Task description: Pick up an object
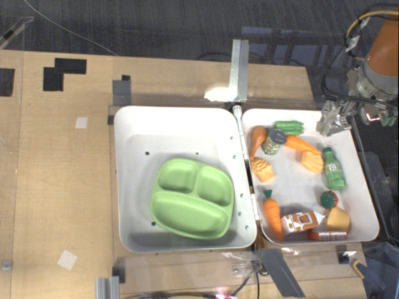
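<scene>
The right bin (368,195) holds several small toy foods: a green pepper (288,128), a small jar (273,142), two orange carrots (302,144) (272,212), a yellow piece (312,161), a green bottle (333,168), a bread-like piece (262,169), a strawberry (328,199), a brown box (298,222) and a cheese wedge (337,217). My gripper (330,122) hangs over the bin's far right corner, above and right of the pepper. Nothing shows between its fingers.
The left bin (131,167) holds a green divided plate (192,197). A metal post (239,72) stands behind the seam between the bins. The wooden bench (56,185) stretches to the left. The arm (377,67) comes in from the upper right.
</scene>
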